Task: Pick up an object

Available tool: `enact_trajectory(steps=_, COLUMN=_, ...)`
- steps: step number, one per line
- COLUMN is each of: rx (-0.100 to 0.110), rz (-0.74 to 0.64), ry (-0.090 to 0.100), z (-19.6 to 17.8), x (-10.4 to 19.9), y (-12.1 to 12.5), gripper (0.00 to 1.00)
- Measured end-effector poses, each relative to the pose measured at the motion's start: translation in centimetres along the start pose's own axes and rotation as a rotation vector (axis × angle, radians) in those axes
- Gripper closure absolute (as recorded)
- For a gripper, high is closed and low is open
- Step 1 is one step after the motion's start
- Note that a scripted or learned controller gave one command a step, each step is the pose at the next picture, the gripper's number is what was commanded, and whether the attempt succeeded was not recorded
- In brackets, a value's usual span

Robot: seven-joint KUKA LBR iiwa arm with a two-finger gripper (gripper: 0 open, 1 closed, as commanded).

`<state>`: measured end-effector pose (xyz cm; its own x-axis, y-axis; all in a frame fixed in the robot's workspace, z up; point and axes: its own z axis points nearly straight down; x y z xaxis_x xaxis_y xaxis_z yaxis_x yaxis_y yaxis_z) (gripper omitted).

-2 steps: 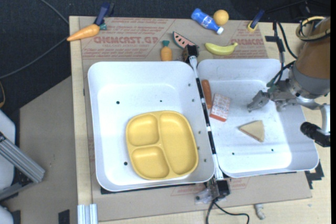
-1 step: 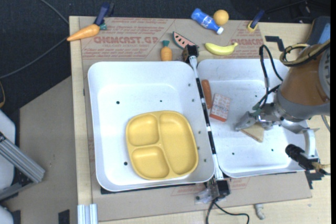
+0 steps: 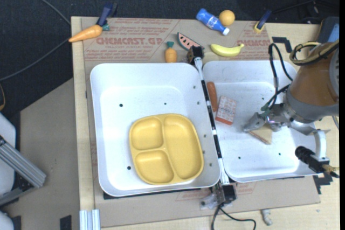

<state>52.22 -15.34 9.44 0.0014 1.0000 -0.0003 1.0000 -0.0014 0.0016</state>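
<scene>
You've got two white bins side by side on the bench: left bin (image 3: pixel 108 89), right bin (image 3: pixel 242 75). The left bin holds a yellow divided plate (image 3: pixel 164 147), lying flat toward its near side. The arm (image 3: pixel 315 86) comes in from the right over the right bin, orange band showing. Gripper (image 3: pixel 264 125) sits low over the right bin's middle, right at a tan wedge-shaped block (image 3: pixel 263 135); can't tell if the block is actually in its grasp, or how wide the tool stands. Also in the right bin: a small printed packet (image 3: pixel 225 109), and an orange-red stick (image 3: pixel 212 95) by the left wall. On the bench behind the bins you can see a banana (image 3: pixel 226 49), blue bottle (image 3: pixel 211 21), orange ball (image 3: pixel 227 17), watermelon slice (image 3: pixel 186 40), and a carrot (image 3: pixel 86 34) at far left.
</scene>
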Motion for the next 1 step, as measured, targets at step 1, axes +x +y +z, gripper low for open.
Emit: enact_trajectory(steps=1, rx=-0.001, rz=-0.004, ry=0.001, z=-10.00, x=8.34, y=2.92, gripper=1.00)
